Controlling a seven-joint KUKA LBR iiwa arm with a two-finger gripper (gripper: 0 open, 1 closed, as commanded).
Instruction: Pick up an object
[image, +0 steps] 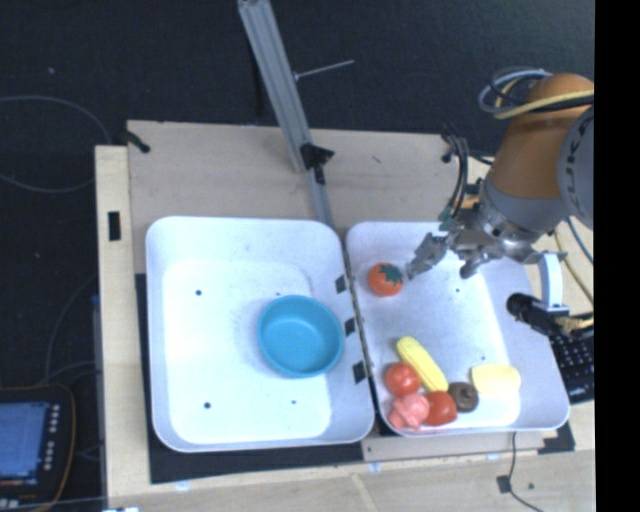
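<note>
Two fingers of the pincer (445, 258) stand spread apart with nothing between them, hanging over the far part of the right bin (520, 400), near its far edge. One finger (422, 256) points toward the bin's left wall; the other (468, 266) reaches down toward the floor.

Just beside that left finger, close to the bin's far-left corner, lies the nearest candidate for picking: a small orange-red tomato (385, 279) with a green stem cap. It looks like a toy fruit, so my guess is light, stiff and smooth-skinned. Being round, it would likely roll or squirt out if pinched off-centre; a grip across its widest middle seems safest. It sits alone on bare floor, though the left wall is near enough that a finger on that side has little room.

Along the near edge of the same bin the other things crowd together: a yellow banana (423, 363), a red tomato (402, 379) touching it, a pink piece (408, 411), another red piece (441, 407), a small brown ring (464, 397) and a pale yellow block (495, 380). Packed so tightly, they would hinder the fingers from closing round any single one.

The left bin (180, 240) holds a blue bowl (299, 335) near its middle, well apart from the pincer. A grey post (285, 95) slants over the far side of the bench (200, 170).
</note>
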